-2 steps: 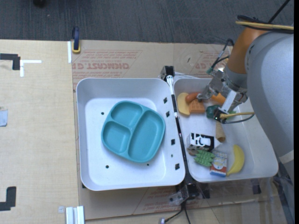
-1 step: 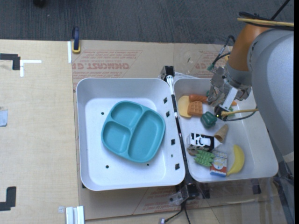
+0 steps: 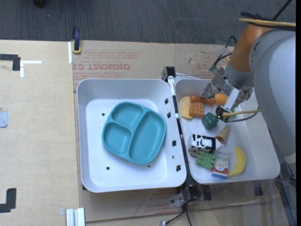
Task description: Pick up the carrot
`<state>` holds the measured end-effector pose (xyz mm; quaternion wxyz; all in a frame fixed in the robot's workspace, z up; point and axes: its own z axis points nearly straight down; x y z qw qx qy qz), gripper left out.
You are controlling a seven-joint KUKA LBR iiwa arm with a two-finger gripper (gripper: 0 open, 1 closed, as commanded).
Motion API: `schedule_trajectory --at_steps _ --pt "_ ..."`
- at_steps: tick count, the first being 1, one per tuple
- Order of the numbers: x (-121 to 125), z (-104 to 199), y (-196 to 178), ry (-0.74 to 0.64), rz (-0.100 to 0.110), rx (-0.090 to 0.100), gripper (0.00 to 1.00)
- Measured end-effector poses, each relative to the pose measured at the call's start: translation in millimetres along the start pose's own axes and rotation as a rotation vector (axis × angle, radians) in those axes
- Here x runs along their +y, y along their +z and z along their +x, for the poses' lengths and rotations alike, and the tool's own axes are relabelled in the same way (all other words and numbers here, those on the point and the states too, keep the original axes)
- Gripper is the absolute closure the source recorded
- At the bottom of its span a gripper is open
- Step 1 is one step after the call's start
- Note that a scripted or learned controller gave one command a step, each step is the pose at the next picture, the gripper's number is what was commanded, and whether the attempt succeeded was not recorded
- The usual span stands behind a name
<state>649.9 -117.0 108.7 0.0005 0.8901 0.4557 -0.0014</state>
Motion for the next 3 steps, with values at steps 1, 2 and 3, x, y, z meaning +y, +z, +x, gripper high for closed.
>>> schedule_trajectory --at_steps 1,2,3 --pt "11.5 -52.4 12.3 0.028 -0.003 0.003 0.00" --pt "12.6 -53.1 1.7 0.020 -0.006 -0.002 1.00" --pt "-3.3 15.4 17.2 0.078 0.001 0.001 1.00"
